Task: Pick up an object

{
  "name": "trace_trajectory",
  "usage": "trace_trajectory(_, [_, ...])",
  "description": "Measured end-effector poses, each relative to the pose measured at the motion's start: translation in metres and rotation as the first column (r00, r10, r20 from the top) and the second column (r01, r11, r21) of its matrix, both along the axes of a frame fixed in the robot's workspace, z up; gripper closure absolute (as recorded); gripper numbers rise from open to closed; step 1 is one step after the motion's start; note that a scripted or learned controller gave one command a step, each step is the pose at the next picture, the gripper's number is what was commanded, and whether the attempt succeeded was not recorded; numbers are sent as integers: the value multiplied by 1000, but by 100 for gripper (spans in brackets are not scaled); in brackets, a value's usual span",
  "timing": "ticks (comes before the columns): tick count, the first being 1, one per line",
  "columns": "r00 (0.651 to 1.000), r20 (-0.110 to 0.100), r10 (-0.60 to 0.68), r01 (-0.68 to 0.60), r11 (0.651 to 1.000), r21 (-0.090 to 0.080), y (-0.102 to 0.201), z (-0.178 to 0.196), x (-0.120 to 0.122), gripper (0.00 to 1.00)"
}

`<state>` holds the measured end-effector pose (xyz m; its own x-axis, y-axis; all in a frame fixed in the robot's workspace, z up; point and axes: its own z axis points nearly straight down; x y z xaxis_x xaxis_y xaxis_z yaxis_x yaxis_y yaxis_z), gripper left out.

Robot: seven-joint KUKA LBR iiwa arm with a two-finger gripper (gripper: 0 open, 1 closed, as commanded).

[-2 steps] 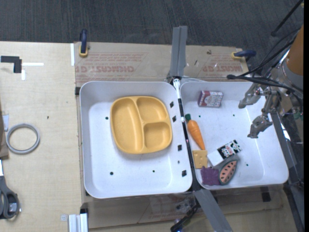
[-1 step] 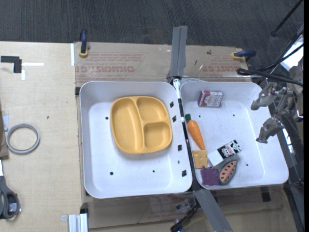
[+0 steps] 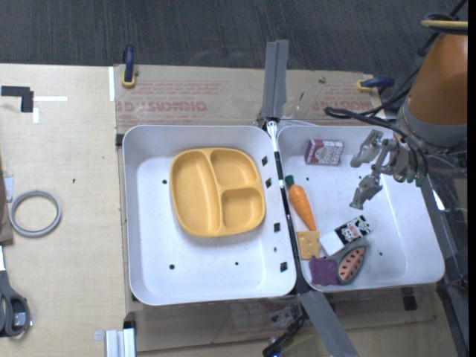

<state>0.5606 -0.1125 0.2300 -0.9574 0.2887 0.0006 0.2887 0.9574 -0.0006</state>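
Observation:
The right bin (image 3: 416,262) holds a small maroon carton (image 3: 323,152), a carrot (image 3: 301,205), a yellow square piece (image 3: 308,242), a purple piece (image 3: 323,271), a watermelon slice (image 3: 352,264) and a black-and-white spotted item (image 3: 352,230). My gripper (image 3: 365,173) hangs over the right middle of this bin, reaching in from the right. It is open, with nothing between its fingers. It sits right of the carton and above the spotted item. A yellow divided plate (image 3: 218,192) lies in the left bin (image 3: 149,259).
A metal divider (image 3: 277,80) runs between the bins. A tape roll (image 3: 33,213) and scissors (image 3: 13,312) lie on the wooden bench at the left. Blue clamps (image 3: 129,65) hold the cardboard behind the bins.

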Motion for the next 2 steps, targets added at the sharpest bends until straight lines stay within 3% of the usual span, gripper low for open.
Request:
trace_trajectory(1, [931, 1, -365, 365, 931, -1, -7, -108, 25, 0])
trace_trajectory(2, [770, 3, -638, 638, 770, 0, -34, -138, 81, 0])
